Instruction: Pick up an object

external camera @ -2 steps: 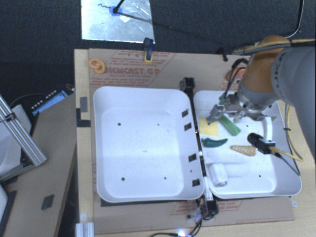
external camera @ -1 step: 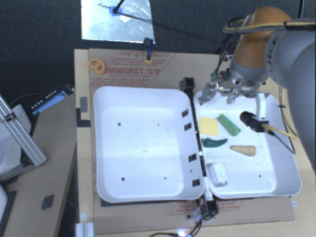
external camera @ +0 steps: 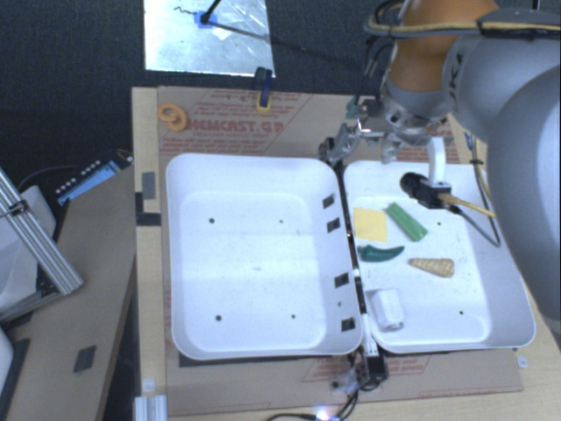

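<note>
hand (external camera: pixel 386 144) over right bin (external camera: pixel 491 323) far rim | grip: cannot tell | yellow card (external camera: pixel 369 224) just beside centre edge

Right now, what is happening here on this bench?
A grey robot arm reaches in from the right, and its claw hangs over the far rim of the right bin, near the corner beside the other bin. I see nothing held in it. In that bin lie a yellow square, a green stick, a dark green pepper, a tan cone and a white block.
</note>
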`<state>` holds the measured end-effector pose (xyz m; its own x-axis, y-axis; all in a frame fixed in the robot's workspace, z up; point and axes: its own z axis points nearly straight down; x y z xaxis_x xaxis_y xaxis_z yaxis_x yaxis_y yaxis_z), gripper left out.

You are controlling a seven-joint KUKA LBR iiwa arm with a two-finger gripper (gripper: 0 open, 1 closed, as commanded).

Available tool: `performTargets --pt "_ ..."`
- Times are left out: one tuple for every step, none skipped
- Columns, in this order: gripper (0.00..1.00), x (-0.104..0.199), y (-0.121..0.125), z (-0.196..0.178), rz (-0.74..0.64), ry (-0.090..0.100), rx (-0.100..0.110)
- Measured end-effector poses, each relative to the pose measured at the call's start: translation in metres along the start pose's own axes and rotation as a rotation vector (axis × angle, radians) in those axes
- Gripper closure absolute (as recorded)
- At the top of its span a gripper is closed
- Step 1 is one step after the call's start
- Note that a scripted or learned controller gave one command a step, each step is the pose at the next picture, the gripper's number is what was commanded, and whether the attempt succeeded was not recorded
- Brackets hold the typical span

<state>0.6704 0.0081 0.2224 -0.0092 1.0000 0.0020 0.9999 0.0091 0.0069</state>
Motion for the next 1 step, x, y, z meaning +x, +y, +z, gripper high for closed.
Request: performTargets --pt "1.00 -0.0035 -0.0004 -0.0094 0.001 -0.002 0.000"
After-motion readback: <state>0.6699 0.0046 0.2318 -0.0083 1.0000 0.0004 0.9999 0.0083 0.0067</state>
